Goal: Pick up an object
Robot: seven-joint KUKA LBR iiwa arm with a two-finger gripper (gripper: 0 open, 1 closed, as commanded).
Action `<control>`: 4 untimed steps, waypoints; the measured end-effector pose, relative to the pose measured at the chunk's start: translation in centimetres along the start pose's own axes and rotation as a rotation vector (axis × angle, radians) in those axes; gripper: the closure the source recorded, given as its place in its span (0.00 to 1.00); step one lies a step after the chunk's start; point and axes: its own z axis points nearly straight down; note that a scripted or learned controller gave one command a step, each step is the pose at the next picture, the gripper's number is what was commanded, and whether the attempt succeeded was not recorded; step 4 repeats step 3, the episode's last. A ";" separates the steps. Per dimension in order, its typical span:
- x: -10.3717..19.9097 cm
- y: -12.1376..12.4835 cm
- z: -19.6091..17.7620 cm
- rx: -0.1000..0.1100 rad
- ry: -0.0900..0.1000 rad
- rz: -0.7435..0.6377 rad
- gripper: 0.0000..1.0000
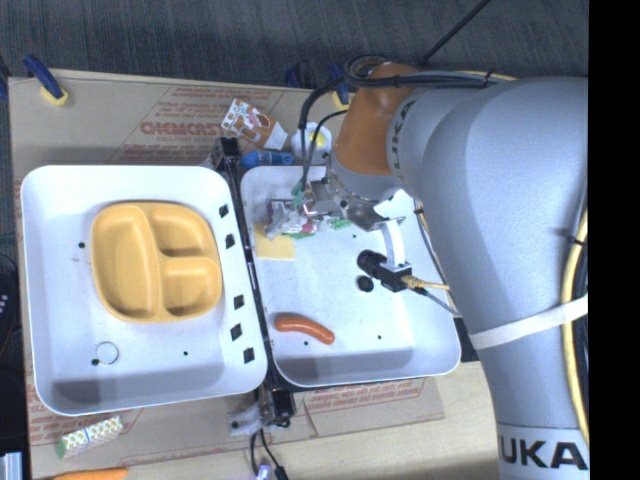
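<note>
Nearest the camera, a small patterned packet [90, 435] lies on the cardboard [370, 403] that covers the table, just off the near-left corner of the left bin [40, 268]. Inside that bin a clear ring [107, 353] sits by the near-left corner. Just beyond it a yellow tray [157, 260] with three compartments lies flat in the middle.

The right bin [430, 353] stands side by side with the left one, their rims meeting. In it an orange sausage [303, 328] lies on the near half of the floor, apart from everything else. Farther in, a pale yellow slab [277, 247] lies flat near the left wall. Just beyond the slab is a crumpled wrapper [285, 216] with green and red specks.

The arm [480, 198] comes in from the right and bends down over the bin's far-left part. Its fingers [318, 204] are right at the wrapper, but the blur there hides them: I cannot tell whether they are open, closed or gripping anything.

Beyond the bins, a blue thing [268, 158] lies just outside the right bin's far-left corner. A printed bag [245, 120] lies a little farther back. A blue clamp [45, 80] sits at the cardboard's far-left corner.
</note>
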 end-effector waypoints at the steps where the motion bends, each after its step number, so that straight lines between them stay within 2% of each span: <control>1: 0.1 0.7 0.0 -0.003 -0.001 0.179 0.00; 2: 0.1 0.7 -1.0 -0.001 0.000 0.175 1.00; 3: 1.4 -1.2 -10.1 -0.003 0.000 0.238 1.00; 4: 1.4 -1.2 -10.1 -0.003 0.000 0.238 1.00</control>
